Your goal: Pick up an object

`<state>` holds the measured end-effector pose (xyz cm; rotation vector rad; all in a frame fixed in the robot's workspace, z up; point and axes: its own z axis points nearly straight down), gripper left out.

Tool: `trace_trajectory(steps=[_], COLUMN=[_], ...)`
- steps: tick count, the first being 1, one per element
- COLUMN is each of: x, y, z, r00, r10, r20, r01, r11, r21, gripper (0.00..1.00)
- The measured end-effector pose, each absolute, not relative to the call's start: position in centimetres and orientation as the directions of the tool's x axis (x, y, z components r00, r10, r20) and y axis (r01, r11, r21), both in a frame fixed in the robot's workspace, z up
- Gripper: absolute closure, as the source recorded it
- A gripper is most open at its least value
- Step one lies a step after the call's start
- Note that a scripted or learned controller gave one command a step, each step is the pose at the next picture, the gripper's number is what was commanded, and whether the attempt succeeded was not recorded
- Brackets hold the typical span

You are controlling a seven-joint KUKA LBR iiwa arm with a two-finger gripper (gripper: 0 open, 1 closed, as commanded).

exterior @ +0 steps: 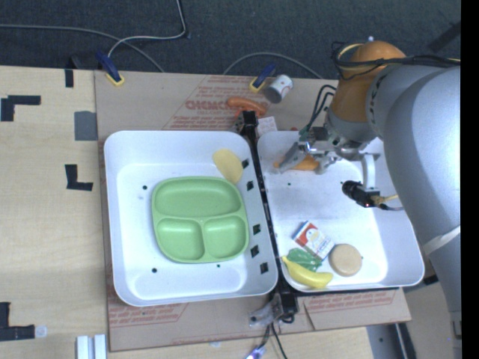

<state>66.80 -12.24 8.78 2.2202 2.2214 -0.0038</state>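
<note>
**Pale table, two white bins, claw low over the right bin's far corner**

Dark carpet [262, 13] runs behind the pale wood-grain table [45, 200] in front of you, and a printed cardboard sheet [150, 103] lies under both bins. The grey arm [419, 140] comes in from the right with its orange band showing. Its claw [313, 152] hangs over the far left corner of the right bin [397, 253].

Look under the claw for the orange object [303, 164]. It is small, smooth and bright, with a thin pale-orange tip pointing left towards the divider between the bins. It lies on the bin floor, directly below the claw. You cannot tell whether the claw touches it, how wide the claw stands, or whether it has hold of anything.

At the near end of the same bin you have a cluster:
- a red-and-white carton [313, 238], flat-sided and tilted
- a glossy curved banana [307, 275] against the near wall
- a small green item [303, 259] just behind the banana
- a round, matte tan disc [346, 260] beside them.

In the left bin [123, 155] sits a pale green plate [200, 219], a rounded square of smooth plastic with three compartments. A pale yellow, lemon-shaped lump [227, 164] lies just beyond its far right corner.

Outside the bins, an orange-red sausage shape [247, 105] rests on the cardboard.
</note>
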Motion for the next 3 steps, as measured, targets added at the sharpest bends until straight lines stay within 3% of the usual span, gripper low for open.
trace_trajectory(steps=[1, 3], x=[66.85, 66.86], y=[-10.18, -10.27], z=[8.53, 8.54], r00=[-0.001, 0.0], r10=[1.0, 1.0], r20=[-0.004, -0.004], r01=[1.0, 1.0], r11=[0.001, 0.0], r21=[0.001, 0.001], gripper=[0.0, 0.0])
